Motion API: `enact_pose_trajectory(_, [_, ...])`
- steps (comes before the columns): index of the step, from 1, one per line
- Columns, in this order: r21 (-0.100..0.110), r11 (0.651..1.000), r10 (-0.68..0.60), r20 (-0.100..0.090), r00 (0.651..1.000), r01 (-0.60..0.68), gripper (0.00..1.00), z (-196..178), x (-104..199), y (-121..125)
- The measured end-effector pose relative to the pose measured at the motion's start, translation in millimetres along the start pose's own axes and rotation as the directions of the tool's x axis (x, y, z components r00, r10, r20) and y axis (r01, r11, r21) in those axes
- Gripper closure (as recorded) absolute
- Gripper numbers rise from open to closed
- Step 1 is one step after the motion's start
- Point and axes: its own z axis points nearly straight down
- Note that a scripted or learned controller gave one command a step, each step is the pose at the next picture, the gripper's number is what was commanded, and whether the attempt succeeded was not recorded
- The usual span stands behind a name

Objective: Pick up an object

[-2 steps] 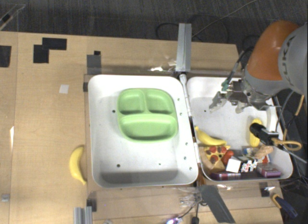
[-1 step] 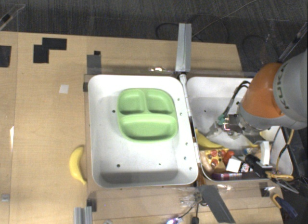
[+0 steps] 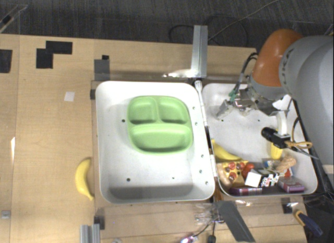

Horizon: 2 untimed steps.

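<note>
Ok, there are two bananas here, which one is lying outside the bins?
The banana on the wooden bench, beside the left bin. The other banana lies inside the right bin.

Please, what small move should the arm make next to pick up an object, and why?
Probably it should move the gripper toward the near end of the right bin and then lower it. The gripper hangs over the bare far part of that bin with nothing between its fingers, while the banana and the pile of small items lie along the near wall.
</note>
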Motion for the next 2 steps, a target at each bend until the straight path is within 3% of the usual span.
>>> enact_pose_trajectory(1, [0.002,0.997,-0.080,0.001,0.997,0.080,0.00,-23.8,-62.3,21.1])
enact_pose_trajectory(2, [0.002,0.993,0.116,0.001,0.993,-0.116,0.00,-0.3,-74.3,-37.5])
